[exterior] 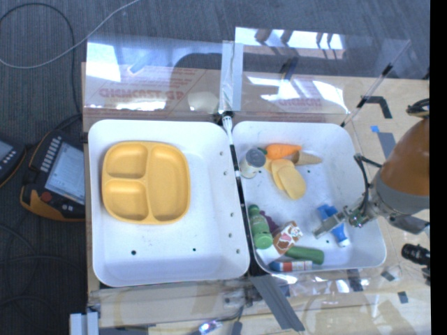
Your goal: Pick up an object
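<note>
The gripper (330,225) sits low in the lower right of the right bin (363,253), a grey metal claw reaching leftward from the arm (408,169), whose orange band and grey wrist fill the right edge of the frame. Its fingers lie right against a small blue object (326,212), and a blue-and-white piece (340,235) lies just below them; the claw is too small and blurred to tell whether it is spread or pressed together, or whether anything sits between the fingers. The blue object is short, blocky and bright, and lies tilted on the bin's white floor. To the left, near the bin's lower middle, lies a brown-and-white packet (287,236), with a dark green cylinder (308,255) and a red, white and blue marker (292,265) beneath it along the lower rim. A green bottle (260,227) lies by the bin's left wall. Higher up are two pale yellow oval pieces (288,178), an orange carrot (283,151), a tan cone (308,160) and a grey round cap (255,158). The left bin (167,253) holds a yellow divided plate (146,182) in its upper left part.
</note>
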Action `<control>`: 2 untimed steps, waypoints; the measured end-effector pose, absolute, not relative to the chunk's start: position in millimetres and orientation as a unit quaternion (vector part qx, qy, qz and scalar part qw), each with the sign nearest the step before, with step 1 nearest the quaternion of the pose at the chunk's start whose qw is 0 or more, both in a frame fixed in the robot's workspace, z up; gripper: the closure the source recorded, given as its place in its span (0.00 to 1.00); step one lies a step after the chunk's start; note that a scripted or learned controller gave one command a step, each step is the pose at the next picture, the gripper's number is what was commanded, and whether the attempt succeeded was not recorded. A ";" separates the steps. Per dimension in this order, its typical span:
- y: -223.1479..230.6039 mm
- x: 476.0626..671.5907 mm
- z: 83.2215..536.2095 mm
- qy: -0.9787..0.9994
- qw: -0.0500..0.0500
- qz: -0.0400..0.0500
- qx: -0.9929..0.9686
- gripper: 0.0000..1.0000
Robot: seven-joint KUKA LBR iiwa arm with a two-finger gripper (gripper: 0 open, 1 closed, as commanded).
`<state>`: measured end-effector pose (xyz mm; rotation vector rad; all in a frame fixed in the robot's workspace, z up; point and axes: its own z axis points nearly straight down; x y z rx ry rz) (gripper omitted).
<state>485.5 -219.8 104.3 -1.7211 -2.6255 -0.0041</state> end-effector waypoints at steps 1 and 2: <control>-218.9 486.8 112.7 -0.836 0.000 -0.002 -0.548 1.00; -148.8 524.5 213.0 -0.772 0.000 0.001 -0.635 1.00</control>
